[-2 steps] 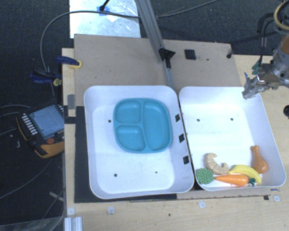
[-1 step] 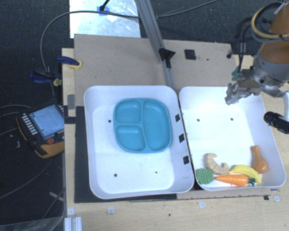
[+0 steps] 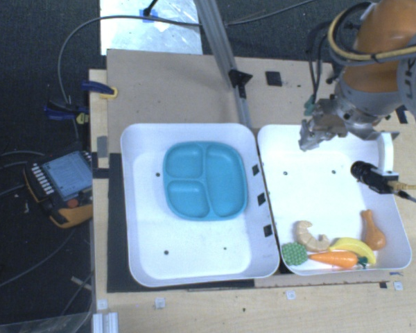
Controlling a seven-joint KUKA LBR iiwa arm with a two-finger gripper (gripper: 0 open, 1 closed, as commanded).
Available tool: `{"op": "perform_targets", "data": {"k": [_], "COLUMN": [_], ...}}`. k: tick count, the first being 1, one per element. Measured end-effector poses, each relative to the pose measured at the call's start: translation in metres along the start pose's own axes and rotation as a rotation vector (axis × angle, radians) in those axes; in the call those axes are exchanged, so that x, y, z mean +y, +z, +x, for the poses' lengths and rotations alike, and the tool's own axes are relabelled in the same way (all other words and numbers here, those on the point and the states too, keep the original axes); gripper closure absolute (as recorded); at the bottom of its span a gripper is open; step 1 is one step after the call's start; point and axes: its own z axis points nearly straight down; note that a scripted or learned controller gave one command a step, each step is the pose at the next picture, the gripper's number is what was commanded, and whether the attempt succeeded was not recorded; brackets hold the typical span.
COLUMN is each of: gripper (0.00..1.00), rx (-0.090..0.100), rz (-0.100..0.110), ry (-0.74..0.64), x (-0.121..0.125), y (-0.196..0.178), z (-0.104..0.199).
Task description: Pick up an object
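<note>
We see the bench spanning the middle of the frame, a tan board on dark flooring. On it sit two shallow white bins side by side. The left bin fills the centre-left of the frame, and the right bin lies just beside it toward the right.

The arm enters from the upper right, its orange band bulging above the grey wrist. Its gripper hangs over the upper left corner of the right bin, near the bin's rim. We cannot tell how the jaws stand, since the view from above blurs them into one grey mass; nothing is seen between them.

In the left bin rests a blue divided plate, set toward the upper centre of that bin.

The things to pick cluster in the lower right of the frame, along the near wall of the right bin, well apart from the gripper. A yellow banana lies just above an orange carrot, touching it. A brown drumstick sits to the right of them. A tan curled piece lies to the left, and a small green piece is just below it at the bin's lower left corner.
</note>
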Motion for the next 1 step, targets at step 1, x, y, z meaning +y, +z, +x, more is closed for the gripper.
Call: {"op": "perform_targets", "data": {"k": [1], "gripper": [1.00], "rx": [0.000], "rz": [0.001], "ry": [0.001], "x": [0.0047], "y": [0.0121], "z": [0.0498]}}
